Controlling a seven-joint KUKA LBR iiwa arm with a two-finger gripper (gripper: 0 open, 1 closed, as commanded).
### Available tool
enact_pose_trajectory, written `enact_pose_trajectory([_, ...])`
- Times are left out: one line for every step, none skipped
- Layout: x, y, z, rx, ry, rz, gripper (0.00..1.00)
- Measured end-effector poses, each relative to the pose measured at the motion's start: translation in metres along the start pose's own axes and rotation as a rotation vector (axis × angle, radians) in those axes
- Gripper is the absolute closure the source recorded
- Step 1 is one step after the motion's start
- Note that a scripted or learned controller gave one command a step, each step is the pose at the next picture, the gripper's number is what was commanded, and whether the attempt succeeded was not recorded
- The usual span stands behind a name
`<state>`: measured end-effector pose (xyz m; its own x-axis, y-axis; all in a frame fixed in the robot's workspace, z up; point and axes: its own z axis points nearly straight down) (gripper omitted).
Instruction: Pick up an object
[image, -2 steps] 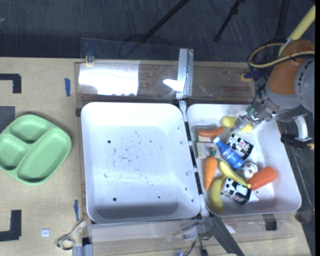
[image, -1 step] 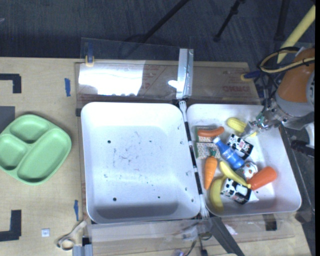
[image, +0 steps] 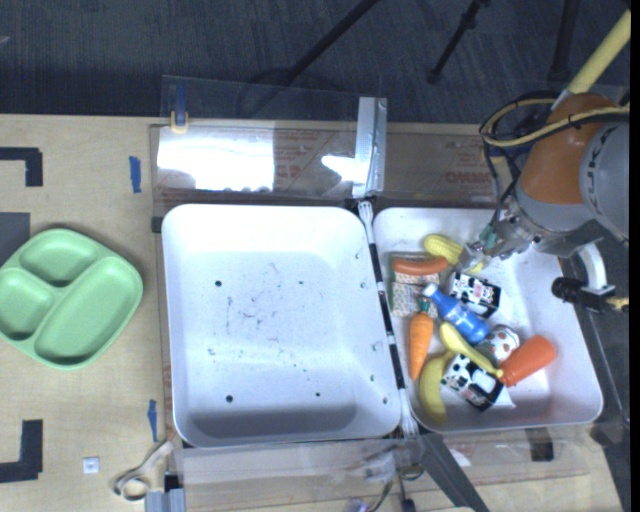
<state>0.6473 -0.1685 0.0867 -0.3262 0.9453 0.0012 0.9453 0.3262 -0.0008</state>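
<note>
The right bin (image: 575, 400) holds a heap of toys. In it lie a yellow banana-shaped piece (image: 441, 246), a can with an orange lid (image: 416, 276), a blue bottle (image: 462, 317), an orange carrot (image: 420, 341), a second yellow banana (image: 432, 386), a black-and-white cow-patterned piece (image: 470, 380) and an orange piece (image: 529, 360). My gripper (image: 488, 244) hangs low over the bin's far part, just right of the yellow piece and above a black-and-white box (image: 475, 290). Nothing is visibly held.
The left bin (image: 265, 320) lies beside the right one, with a ridge between them. A green divided plate (image: 66, 296) rests on the bench at far left. A clear plastic panel (image: 265, 150) stands behind the left bin. Cables loop near the arm's orange band (image: 555, 160).
</note>
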Motion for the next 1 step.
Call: enact_pose_trajectory([0.0392,0.0296,-0.0698,0.02,0.005,0.355,1.0])
